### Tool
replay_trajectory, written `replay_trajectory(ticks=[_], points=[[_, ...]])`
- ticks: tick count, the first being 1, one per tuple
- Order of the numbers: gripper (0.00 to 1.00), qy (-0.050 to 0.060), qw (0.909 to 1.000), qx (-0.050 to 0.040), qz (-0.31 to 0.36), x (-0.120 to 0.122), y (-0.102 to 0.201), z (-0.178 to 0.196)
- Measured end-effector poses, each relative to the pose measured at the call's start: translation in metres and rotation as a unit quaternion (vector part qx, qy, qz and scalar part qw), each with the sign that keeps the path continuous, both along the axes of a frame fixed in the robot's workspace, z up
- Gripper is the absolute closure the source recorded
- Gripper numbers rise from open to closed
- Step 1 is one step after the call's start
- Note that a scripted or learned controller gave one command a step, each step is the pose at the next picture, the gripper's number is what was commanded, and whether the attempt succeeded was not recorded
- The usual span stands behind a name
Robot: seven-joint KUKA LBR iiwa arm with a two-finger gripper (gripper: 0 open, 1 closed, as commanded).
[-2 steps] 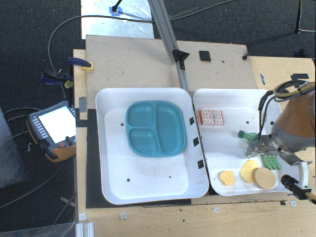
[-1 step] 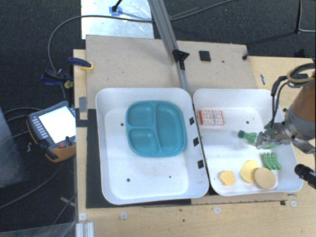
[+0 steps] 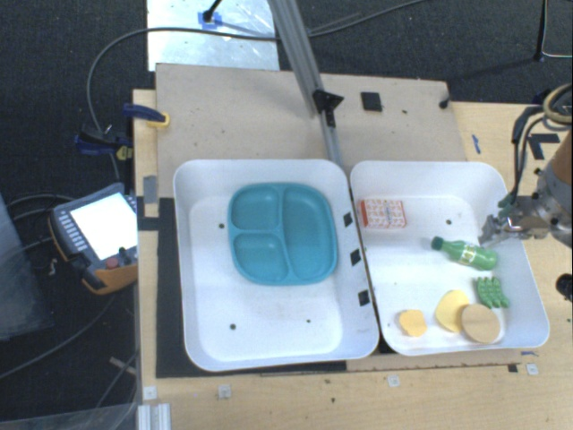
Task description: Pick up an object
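Observation:
My gripper (image 3: 498, 229) hangs over the right side of the right bin (image 3: 421, 186), just up and to the right of a green bottle (image 3: 464, 253) lying on its side. Nothing shows in its grasp. A red-and-white patterned packet (image 3: 382, 212) lies at the bin's upper left. Near the front right corner sit a small green ridged item (image 3: 490, 291), a yellow wedge (image 3: 452, 310), a tan round piece (image 3: 482, 323) and a small orange-yellow piece (image 3: 413, 322).
The left bin (image 3: 206, 330) holds a teal divided plate (image 3: 282, 233). A grey pole (image 3: 300, 47) slants across the back of the bench. A handheld pendant (image 3: 98, 240) lies off the bench on the left, and cables trail over the dark floor.

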State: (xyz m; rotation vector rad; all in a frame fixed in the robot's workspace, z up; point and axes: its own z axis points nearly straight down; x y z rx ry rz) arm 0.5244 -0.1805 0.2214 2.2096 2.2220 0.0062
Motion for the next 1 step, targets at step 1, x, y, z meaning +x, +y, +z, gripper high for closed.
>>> replay_trajectory(ticks=[1], points=[[1.0,0.001,1.0,0.0005,0.0,0.0015,-0.0001,0.0244]])
